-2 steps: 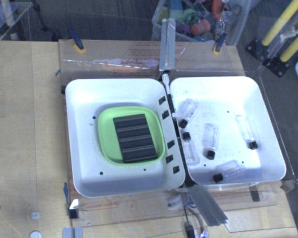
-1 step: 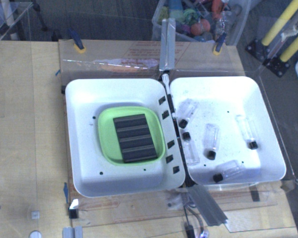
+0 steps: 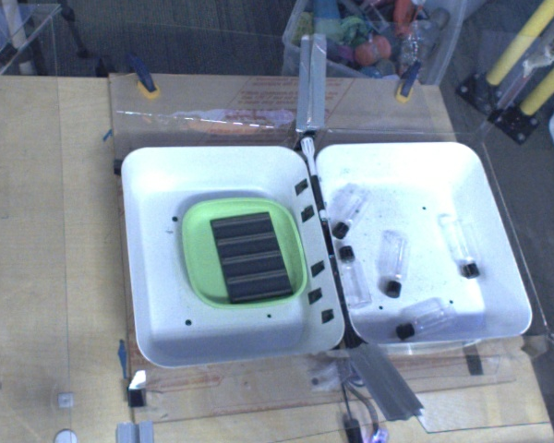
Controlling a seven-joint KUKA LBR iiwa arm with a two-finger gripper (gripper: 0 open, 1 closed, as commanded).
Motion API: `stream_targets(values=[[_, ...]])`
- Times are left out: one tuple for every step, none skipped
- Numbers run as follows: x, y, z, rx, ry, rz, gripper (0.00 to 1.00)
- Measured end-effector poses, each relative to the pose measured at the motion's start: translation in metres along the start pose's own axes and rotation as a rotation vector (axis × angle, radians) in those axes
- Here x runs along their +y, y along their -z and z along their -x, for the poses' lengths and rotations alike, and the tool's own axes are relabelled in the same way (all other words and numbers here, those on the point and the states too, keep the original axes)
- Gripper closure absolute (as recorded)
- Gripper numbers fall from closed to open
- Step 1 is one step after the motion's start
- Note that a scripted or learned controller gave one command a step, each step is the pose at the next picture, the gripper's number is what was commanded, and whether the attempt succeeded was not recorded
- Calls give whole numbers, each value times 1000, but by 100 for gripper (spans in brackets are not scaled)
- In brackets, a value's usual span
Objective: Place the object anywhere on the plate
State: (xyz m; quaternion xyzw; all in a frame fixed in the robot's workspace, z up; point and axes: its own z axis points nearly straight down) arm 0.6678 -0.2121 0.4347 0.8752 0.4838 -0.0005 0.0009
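A light green square plate (image 3: 196, 247) lies in the middle of the left white bin (image 3: 157, 183). A black ribbed rectangular block (image 3: 251, 257) rests flat on the plate, covering most of its centre and lying a little askew. In the right white bin (image 3: 443, 169) lie several clear small bottles with black caps, among them one (image 3: 391, 258) near the middle, one (image 3: 459, 244) further right and one (image 3: 425, 319) by the front wall.
A metal bar (image 3: 311, 90) and a row of black clips (image 3: 312, 238) mark the seam between the bins. Behind the bench stands a clear box of colourful toys (image 3: 379, 17). Bare wooden bench top (image 3: 46, 247) stretches to the left.
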Motion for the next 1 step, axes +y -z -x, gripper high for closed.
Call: stream_targets(values=[[1, 0, 2, 2, -125, 1, 0]])
